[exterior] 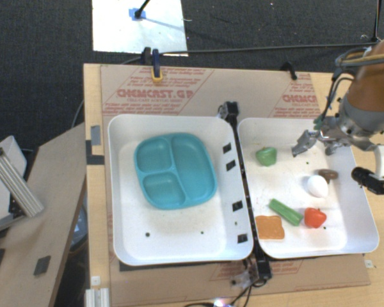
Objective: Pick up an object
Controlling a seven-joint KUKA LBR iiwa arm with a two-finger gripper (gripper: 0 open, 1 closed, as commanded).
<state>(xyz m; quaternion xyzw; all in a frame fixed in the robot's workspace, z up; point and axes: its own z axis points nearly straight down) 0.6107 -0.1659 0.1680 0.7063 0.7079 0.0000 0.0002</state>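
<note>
Gripper (313,139) hanging over the upper part of the right bin (365,238), reaching in from the right. Two grey fingers visible, splayed apart, nothing between them, so released and not carrying anything. Nearest thing: small green pepper-ish piece (266,156), a bit left and below the fingertips, not touching. Below the gripper, white egg (317,186) with a little brown item (328,174) tucked right against its upper right side; hard to tell what that brown bit is. Further down, green cucumber-like stick (285,212) lying at a slant, orange slice of toast (270,228) just beside its lower left end, red tomato-looking thing (315,217) just right of it. All pretty close together in the lower half, nothing stacked. Over the divider, left bin (125,235) with a teal compartment plate (175,170), well apart from the gripper. Cardboard sheet (179,91) under both bins.
</note>
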